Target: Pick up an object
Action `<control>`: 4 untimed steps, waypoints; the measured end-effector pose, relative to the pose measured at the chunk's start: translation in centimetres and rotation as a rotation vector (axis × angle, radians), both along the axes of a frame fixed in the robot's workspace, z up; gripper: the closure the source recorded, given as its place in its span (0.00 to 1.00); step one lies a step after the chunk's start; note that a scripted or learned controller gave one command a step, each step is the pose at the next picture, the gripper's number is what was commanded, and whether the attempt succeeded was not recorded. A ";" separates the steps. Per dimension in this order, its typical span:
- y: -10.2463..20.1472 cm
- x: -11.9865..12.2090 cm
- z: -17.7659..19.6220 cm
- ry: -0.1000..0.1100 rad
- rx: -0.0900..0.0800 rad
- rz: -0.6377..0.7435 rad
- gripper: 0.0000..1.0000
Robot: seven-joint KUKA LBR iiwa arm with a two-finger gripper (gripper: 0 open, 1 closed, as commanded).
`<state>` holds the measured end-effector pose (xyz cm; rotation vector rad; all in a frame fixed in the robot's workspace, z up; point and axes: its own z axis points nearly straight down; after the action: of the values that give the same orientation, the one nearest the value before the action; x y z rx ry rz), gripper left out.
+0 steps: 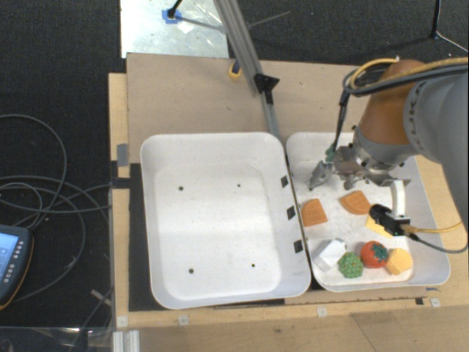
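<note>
The right bin (302,147) holds several small objects. An orange wedge (314,212) lies near its left wall and a second orange slice (355,202) sits to its right. Along the front are a white block (330,253), a green lump (351,265), a red strawberry-like piece (374,254) and a yellow cube (399,261). A yellow piece (379,229) lies partly under a black and white part of the wrist. My gripper (318,180) hangs over the bin's back left area, just above and behind the orange wedge, with nothing seen in it.
The left bin (212,144) sits alongside, joined by black clips (290,212) on the shared wall. A grey pole (245,42) slants in from the back down to the bins' far edge. Yellow cables (432,233) loop off the wrist over the right bin.
</note>
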<state>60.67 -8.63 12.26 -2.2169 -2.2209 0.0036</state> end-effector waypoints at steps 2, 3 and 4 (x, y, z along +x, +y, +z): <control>-0.1 1.1 7.7 -0.013 -0.002 0.003 1.00; -0.1 1.2 8.7 -0.007 -0.001 0.003 1.00; 5.0 -0.2 8.3 -0.003 0.001 0.008 1.00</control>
<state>60.45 -3.65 20.51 -2.2090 -2.2307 -0.0016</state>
